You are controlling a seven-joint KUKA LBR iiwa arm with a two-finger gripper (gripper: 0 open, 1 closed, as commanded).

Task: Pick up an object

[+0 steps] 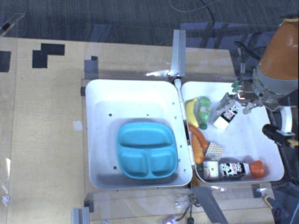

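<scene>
Two shallow white bins sit side by side at centre frame, seen from the fixed overhead camera. The left bin (93, 125) holds a blue divided tray (147, 149). The right bin (266, 146) holds the candidates for picking: a yellow banana (190, 112) along its left wall, a green object (203, 111) touching the banana, an orange carrot-like piece (200, 143) below them, a small patterned packet (214, 150) just beside the carrot, and a bottle (236, 169) with a black-and-white label and orange cap lying along the lower wall.

From the right of frame the grey arm with its orange band (279, 48) reaches over the right bin. The gripper (228, 110) hangs over the bin's upper middle, and a small white item with a black mark (224, 118) sits right at its tip, just right of the green object. Whether that item lies between the fingers or merely beneath them cannot be told from this slant, nor can the width of the jaws.

Judged from the scene, the pick is at the closing or lifting stage. Doing it well would mean centring on the white item, keeping clear of the green object, and rising straight so nothing drags against the bin wall.

No brand or lettering is legible; the bottle label and the white item's mark are too small to read.
</scene>
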